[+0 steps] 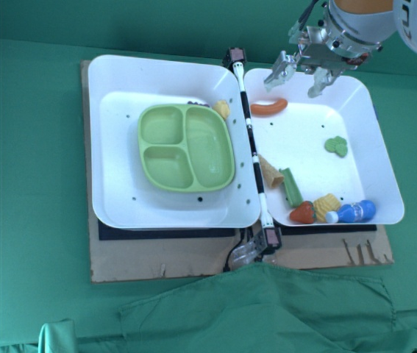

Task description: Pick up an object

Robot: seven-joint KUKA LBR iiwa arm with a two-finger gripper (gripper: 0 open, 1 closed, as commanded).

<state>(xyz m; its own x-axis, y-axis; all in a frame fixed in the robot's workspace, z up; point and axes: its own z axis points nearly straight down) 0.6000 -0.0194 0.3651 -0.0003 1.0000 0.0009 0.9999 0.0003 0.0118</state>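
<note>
Gripper [299, 76] sits at upper right of the frame, over the top edge of the right bin [385, 169], fingers spread apart with nothing between them. So nothing is picked yet; the grasp, the close and the lift all look still to do.

Closest object is the orange sausage [269, 107], just below and slightly left of the gripper, in the upper left corner of the right bin. It is probably the target, though that is a guess from nearness. It lies flat, its long axis running near horizontal across the frame, slightly curved, right end tipped a little upward. It stands apart from the fingers, not touched.

Further out in the same bin: a green leafy piece [336, 146] at mid right, a cone [270, 170] and a green stick [291, 187] near the divider, then a red piece [303, 212], corn [326, 204] and a blue bottle [354, 212] along the lower edge.

The left bin [112, 138] holds a green divided plate [186, 148], with a small yellow item [223, 109] at the plate's upper right corner.
</note>
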